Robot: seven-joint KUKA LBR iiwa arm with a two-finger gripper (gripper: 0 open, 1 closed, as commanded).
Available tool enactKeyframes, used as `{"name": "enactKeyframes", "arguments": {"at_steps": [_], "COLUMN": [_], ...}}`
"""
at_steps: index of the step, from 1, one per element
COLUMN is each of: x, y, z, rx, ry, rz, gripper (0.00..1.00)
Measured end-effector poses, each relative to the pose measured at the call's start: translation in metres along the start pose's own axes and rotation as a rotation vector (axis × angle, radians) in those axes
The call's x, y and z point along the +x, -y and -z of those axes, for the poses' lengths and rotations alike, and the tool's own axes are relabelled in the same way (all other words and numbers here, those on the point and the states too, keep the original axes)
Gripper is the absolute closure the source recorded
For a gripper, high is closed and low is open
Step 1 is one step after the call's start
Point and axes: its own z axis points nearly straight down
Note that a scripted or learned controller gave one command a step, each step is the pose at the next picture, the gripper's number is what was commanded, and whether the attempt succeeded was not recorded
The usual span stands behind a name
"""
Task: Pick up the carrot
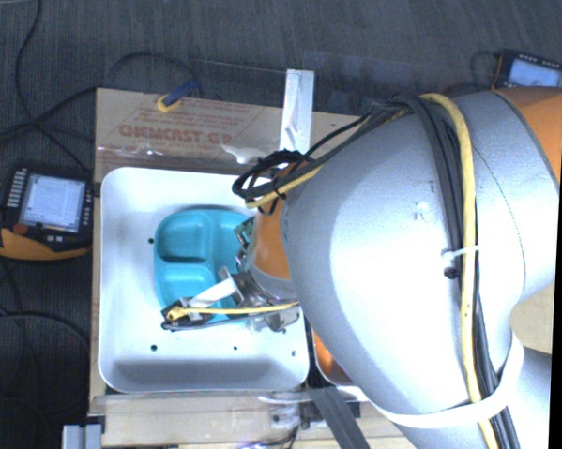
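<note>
My gripper [233, 284] is low inside the left white bin [127, 286], at the right edge of a blue sectioned tray [188, 247] that lies in the bin's middle. The gripper's tip sits over the tray's lower right part. My big grey arm [402, 253] reaches in from the right and hides the right side of this bin and almost all of the second bin. An orange patch [269, 235] beside the tray's right edge looks like the arm's orange band.
A cardboard sheet [173, 129] lies behind the left bin, with a white upright post [297, 107] at its right end. A handheld control pendant [45, 207] rests on the dark floor at the left, among loose cables.
</note>
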Motion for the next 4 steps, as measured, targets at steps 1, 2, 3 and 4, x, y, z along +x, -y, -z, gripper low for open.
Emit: {"name": "enactKeyframes", "arguments": {"at_steps": [1, 2, 3, 4], "x": [-0.018, -0.018, -0.016, -0.016], "y": [-0.036, -0.036, -0.123, -0.122], "z": [0.090, 0.090, 0.156, 0.163], "rx": [0.004, 0.005, 0.003, 0.004], "ry": [0.014, 0.014, 0.012, 0.019], "rz": [0.072, 0.073, 0.064, 0.065], "gripper": [1.00, 0.00, 0.00, 1.00]}}
